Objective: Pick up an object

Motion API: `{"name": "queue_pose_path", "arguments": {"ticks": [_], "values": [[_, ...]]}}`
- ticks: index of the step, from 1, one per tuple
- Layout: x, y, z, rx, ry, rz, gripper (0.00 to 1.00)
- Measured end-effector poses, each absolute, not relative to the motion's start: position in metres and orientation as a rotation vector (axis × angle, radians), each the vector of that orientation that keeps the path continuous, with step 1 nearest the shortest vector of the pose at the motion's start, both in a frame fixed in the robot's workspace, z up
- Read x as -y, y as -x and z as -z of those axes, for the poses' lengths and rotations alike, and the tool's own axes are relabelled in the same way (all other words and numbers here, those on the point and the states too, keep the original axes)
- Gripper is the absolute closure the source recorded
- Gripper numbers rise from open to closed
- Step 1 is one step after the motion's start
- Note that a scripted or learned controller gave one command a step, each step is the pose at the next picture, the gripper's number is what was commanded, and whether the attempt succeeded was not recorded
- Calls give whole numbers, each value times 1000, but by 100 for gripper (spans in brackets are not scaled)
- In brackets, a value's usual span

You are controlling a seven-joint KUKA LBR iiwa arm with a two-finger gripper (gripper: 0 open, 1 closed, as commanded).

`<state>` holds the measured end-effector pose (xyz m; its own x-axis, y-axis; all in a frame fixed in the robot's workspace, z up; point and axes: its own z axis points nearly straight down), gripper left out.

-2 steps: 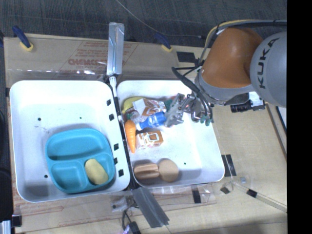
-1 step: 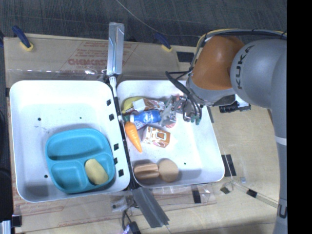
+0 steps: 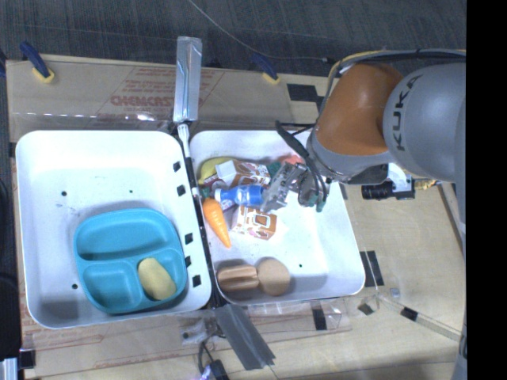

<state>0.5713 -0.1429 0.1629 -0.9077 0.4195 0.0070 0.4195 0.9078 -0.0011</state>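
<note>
Camera view, slanted top-down on bench with two white bins side by side.

Left bin (image 3: 40, 212): holds a blue divided tray (image 3: 127, 256), lying flat. Yellow-green potato-like item (image 3: 157, 279) sitting in tray's lower right compartment.

Right bin (image 3: 337, 244): cluttered along upper left. Banana (image 3: 215, 167) near top left corner, against the divider. Blue-and-white bottle (image 3: 240, 195) lying on its side just below banana. Orange carrot (image 3: 216, 221) beside left wall, tip pointing down-right, touching or nearly touching bottle's left end. Orange-and-white printed packet (image 3: 255, 224) flat on bin floor just below bottle. Red-and-white wrapper (image 3: 257, 169) above bottle, partly hidden by gripper hardware. Bread roll (image 3: 238, 277) and round tan disc-shaped piece (image 3: 274, 275) side by side at bottom edge, touching each other, well apart from the cluster.

Arm (image 3: 420, 121) entering from right, grey body with orange band (image 3: 356, 109) above wrist, reaching down over right bin's upper middle. Gripper (image 3: 279, 192) low over the clutter, tips near bottle's right end and just above packet. Jaw state: cannot tell, metal parts blurred against wrappers. Nothing seen clearly between them, so no confirmed hold on any object.

Cardboard sheet (image 3: 119, 85) with red print behind bins, blue clamps (image 3: 36, 60) at back edge.
</note>
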Motion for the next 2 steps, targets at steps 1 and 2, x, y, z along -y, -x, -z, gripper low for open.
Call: {"name": "queue_pose_path", "arguments": {"ticks": [1,2], "values": [[143,-571,-163,3061,673,0,0],[13,-543,-190,3093,509,1,0]]}}
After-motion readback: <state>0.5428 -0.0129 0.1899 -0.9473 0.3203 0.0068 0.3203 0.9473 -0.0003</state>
